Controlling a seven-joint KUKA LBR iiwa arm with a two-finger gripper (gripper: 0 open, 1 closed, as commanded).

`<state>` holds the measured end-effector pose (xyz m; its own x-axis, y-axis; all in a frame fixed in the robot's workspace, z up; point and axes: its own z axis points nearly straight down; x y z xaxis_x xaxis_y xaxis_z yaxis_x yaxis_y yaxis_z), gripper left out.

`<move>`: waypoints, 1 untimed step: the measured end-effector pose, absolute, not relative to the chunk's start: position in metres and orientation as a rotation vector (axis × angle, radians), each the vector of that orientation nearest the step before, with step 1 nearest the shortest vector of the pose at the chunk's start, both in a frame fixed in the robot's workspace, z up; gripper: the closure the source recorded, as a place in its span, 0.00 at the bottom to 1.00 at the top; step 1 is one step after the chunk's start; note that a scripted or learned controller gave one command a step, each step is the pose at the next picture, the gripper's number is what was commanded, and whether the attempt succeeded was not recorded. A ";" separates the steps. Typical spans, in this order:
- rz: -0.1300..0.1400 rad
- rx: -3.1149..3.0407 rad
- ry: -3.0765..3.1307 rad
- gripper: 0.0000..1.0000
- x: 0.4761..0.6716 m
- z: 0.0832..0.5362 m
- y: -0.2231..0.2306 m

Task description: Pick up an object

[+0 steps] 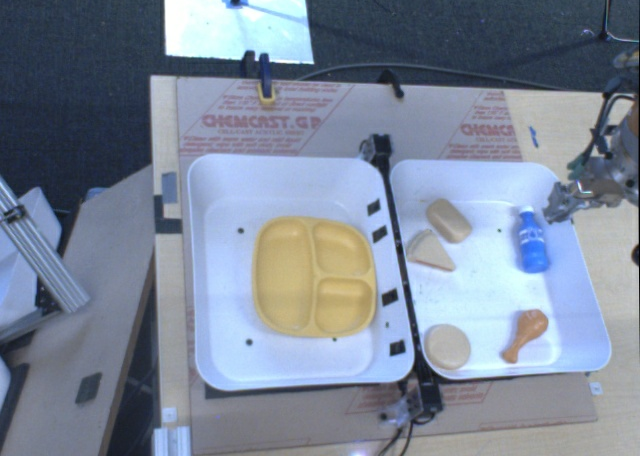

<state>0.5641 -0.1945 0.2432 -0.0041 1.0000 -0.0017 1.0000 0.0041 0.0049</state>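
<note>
Left bin [215, 244] holds a yellow tray [315, 276]; right bin [580, 274] holds a bottle [532, 240], wedge [432, 252], loaf [449, 220], disc [448, 346], drumstick [525, 333]; the gripper [568, 198], grip state untellable, hovers at the far rim beside the bottle, which likely rolls from any off-centre pinch.

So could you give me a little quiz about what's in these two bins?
1. True or false: the yellow tray lies in the left bin.
2. How many things lie in the right bin?
3. Which is nearest the gripper? A) drumstick B) blue bottle C) round bun

Key: 1 true. 2 five: bread roll, wedge, bottle, bun, drumstick. 3 B.
</note>
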 end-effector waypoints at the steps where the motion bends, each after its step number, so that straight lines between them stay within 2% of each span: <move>1: 0.002 2.213 2.228 1.00 0.563 0.252 -0.144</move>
<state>0.5625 -0.1442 0.2518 -0.0067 1.0000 -0.0001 1.0000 0.0067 0.0023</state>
